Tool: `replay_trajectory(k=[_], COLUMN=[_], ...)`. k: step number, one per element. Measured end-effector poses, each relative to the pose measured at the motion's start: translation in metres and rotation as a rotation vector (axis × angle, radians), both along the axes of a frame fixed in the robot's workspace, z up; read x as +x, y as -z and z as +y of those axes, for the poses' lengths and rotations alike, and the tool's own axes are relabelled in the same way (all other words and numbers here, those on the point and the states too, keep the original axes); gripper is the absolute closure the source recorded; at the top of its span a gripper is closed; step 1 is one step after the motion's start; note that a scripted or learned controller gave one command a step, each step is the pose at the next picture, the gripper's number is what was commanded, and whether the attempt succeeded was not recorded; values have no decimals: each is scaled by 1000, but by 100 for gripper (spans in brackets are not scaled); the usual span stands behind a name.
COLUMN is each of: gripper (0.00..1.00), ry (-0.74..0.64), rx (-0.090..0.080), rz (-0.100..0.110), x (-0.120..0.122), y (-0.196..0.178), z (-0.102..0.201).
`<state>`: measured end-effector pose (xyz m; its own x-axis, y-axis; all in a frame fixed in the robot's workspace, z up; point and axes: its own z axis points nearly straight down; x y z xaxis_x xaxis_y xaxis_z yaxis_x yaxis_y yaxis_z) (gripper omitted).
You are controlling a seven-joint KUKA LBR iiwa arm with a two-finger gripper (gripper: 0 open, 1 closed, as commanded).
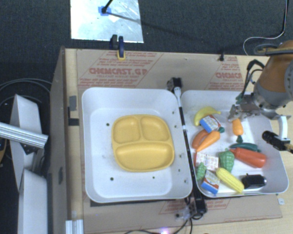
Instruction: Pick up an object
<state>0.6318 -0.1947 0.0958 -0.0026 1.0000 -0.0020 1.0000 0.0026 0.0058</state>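
At the near edge of the right white bin lie a yellow plastic corn cob, a black flat object and a small printed carton with a blue end. A little farther are a green pepper toy, a red chili with a green stalk and an orange carrot. Beyond them lie a yellow banana and a small orange oval toy. The gripper hangs just above and behind this oval toy, which I judge to be the target. I cannot tell how the pincer stands. For a good pick, it should come straight down over the oval's middle. The left bin bears a yellow divided plate.
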Motion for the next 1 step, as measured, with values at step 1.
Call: replay_trajectory(k=[1], gripper=[100], ry=[-2], rx=[3], rz=[3], x=[14], y=[11], z=[86])
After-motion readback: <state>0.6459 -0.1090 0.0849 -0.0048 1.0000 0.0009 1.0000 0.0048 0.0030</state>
